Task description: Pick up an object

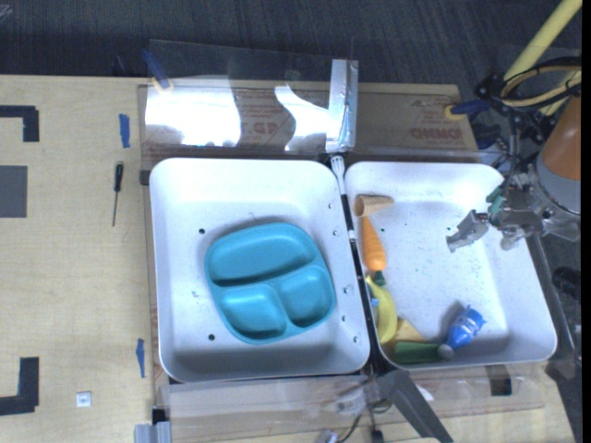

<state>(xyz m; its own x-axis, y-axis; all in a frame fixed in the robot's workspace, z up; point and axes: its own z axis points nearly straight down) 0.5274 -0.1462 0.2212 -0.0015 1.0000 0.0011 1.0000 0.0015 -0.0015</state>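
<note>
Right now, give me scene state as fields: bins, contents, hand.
left bin: holds blue divided tray
right bin: carrot, banana, blue bottle, tan block, green item
item layout: carrot, banana along left wall; bottle near front
hand: above right bin's right side, nothing between fingers, fingers apart
arm: enters from right

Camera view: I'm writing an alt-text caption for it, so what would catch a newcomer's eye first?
The bright blue divided tray in the left bin stands out most. Next come the orange carrot and yellow banana along the right bin's left wall, with a blue bottle near its front. The gripper hangs over that bin's right side.
</note>
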